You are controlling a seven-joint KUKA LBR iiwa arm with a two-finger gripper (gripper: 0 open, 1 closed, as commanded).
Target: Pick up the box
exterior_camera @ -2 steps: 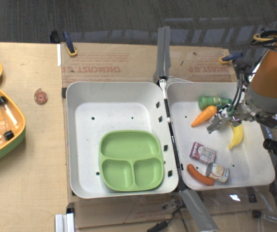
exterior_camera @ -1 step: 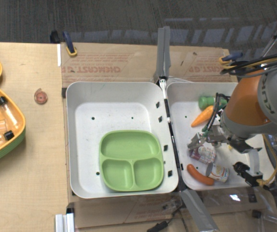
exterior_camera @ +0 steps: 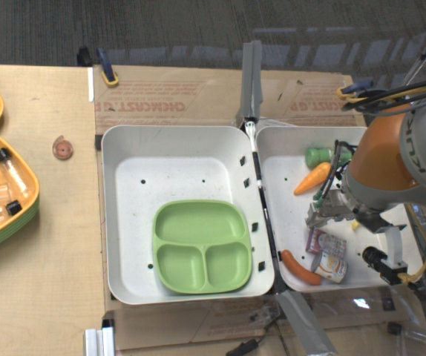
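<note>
Grey metal gripper hovers just above the box; its grip can't be told. Next, I reckon, it must descend squarely.

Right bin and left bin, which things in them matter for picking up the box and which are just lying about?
For the job:
box, lying in the right bin
end effector, just above the box

Lying about:
carrot
green item behind the carrot
sausage beside the box
green divided plate in the left bin

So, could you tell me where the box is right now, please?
The box lies in the right bin, near its front edge, just below the gripper and beside the sausage.
</note>
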